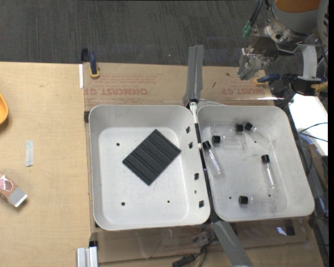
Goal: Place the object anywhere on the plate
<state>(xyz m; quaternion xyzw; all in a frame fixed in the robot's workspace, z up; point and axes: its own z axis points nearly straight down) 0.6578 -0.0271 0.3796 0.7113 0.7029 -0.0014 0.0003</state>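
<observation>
While the arm point(292, 13) hangs way up in the top right corner, its gripper point(251, 65) sits above the cardboard strip behind the right bin point(298, 151), outside both bins, and honestly I can't tell how it's set because it's a blurry clump from this angle. Nothing visible in its grasp.

So the left bin point(99, 156) has the plate point(152, 156), a dark ribbed square turned like a diamond, lying flat about mid-floor. Bare white floor all round it, and none of its corners touches a wall. Its right corner is the one nearest the divider point(201, 161) between the bins.

Right bin holds the objects: clear tubes with black caps. One tube point(212, 156) lies close along the left wall, just beside the divider. Another tube point(267, 172) lies toward the right wall. A pair of capped tubes point(242, 127) sits near the back wall, and one more tube point(243, 199) is near the front wall. The middle of that bin's floor is fairly open.

Both bins rest on a light wooden bench point(42, 104), with printed cardboard point(135, 88) under the back edges. Off to the left there's an orange thing point(2, 109) at the frame edge, a small grey strip point(29, 153), and a wrapped block point(11, 191). A blue clamp point(92, 65) grips the bench's far edge, with dark carpet point(104, 26) beyond.
</observation>
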